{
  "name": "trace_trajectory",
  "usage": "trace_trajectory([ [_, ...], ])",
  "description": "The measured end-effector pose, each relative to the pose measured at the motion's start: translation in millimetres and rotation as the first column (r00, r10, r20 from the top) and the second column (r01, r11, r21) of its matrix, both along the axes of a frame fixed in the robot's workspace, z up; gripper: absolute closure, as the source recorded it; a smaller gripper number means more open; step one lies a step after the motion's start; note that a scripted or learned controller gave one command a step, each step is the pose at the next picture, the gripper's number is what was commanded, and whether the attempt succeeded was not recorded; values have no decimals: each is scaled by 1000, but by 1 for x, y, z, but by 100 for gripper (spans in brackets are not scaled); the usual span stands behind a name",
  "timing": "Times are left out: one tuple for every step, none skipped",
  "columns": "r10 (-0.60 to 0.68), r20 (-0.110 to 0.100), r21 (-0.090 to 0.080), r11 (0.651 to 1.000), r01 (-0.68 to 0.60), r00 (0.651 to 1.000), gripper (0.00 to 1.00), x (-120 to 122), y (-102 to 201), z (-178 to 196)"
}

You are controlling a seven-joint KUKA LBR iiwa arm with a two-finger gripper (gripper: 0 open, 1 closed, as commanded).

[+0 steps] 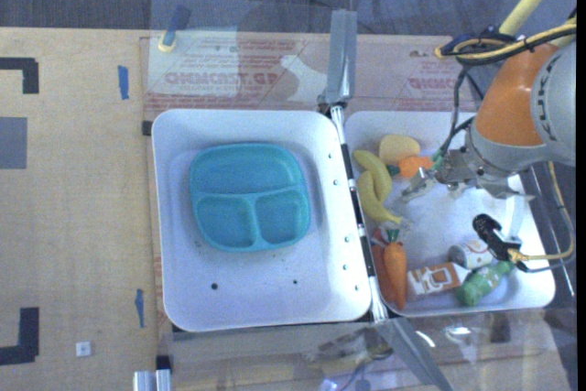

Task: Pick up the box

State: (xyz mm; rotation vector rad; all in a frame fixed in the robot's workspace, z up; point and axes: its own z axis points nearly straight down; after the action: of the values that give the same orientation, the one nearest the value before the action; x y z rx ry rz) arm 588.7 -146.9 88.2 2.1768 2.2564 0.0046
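Box (436,278) flat, long axis left-right.

faint reddish lettering runs across the cardboard sheet (229,73) behind the bins, too washed out to read. the small box (433,278) carries printing too tiny to read.

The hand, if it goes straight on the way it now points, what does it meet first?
The hand points toward the left side of the right bin. The banana lies first in that line, though height above it is unclear from this slanted view.
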Motion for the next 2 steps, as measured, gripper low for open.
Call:
trace_trajectory([
  [39, 3, 0, 999, -39, 999, 0, -11, 47, 1],
  [-14, -1, 0, 1000, 14, 1000, 0, 48, 18, -1],
])
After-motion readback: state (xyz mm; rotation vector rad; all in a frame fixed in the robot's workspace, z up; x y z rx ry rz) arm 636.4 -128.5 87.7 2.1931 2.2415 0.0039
